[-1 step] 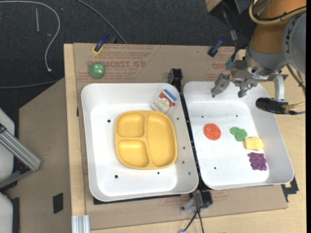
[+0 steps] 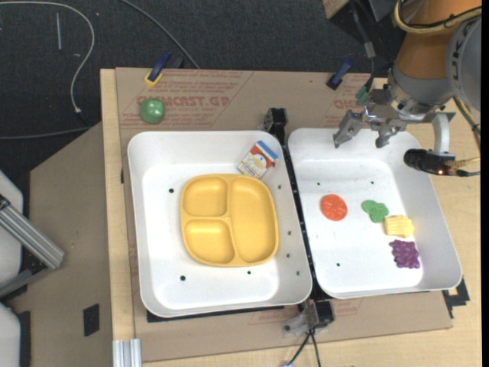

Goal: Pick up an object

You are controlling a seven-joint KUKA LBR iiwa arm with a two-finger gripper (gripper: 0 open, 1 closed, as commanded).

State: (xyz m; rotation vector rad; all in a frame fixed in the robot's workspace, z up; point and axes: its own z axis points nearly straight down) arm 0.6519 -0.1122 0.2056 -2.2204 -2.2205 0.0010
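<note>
In the right bin (image 2: 428,277) four small things lie loose. A red round piece (image 2: 333,207) sits near the middle. Toward the right edge a green piece (image 2: 374,210) lies just above a yellow block (image 2: 399,225), and a purple grape cluster (image 2: 405,254) sits below that block, close to the bin's right wall. None of them is touched.

The gripper (image 2: 368,132) hangs over the far edge of that same bin, well apart from the pieces, its two fingers spread wide with nothing between them.

The left bin (image 2: 153,281) carries a yellow divided plate (image 2: 229,220) at its middle and a small carton (image 2: 257,159) near its far right corner.

Beyond the bins, a green ball (image 2: 153,111) rests on the cardboard sheet (image 2: 221,98) by the far left corner.
</note>
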